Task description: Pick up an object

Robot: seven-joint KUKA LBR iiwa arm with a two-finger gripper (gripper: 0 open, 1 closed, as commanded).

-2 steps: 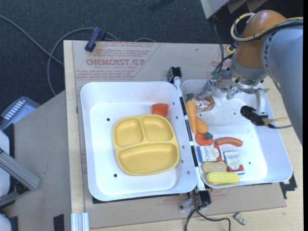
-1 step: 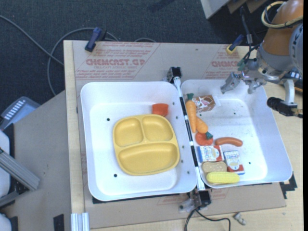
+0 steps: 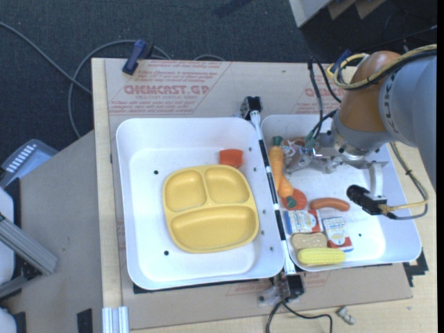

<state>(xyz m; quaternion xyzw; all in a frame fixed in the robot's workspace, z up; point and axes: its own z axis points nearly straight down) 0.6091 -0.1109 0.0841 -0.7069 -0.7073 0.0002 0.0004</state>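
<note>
One arm's gripper [image 3: 303, 157] — grip state impossible to tell — hangs just right of the carrot [image 3: 279, 174], which lies lengthwise along the bin [image 3: 402, 238].

You see the grey arm's pincer [image 3: 305, 155] low in the right shallow white bin [image 3: 395, 241], beside a long orange carrot [image 3: 279, 172]; a yellow three-compartment plastic tray [image 3: 209, 208] fills the left white bin [image 3: 135, 186]

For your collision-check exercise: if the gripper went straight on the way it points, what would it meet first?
The gripper points toward the view's left. Probably the carrot by the right bin's left wall; depth is unclear from above.
</note>
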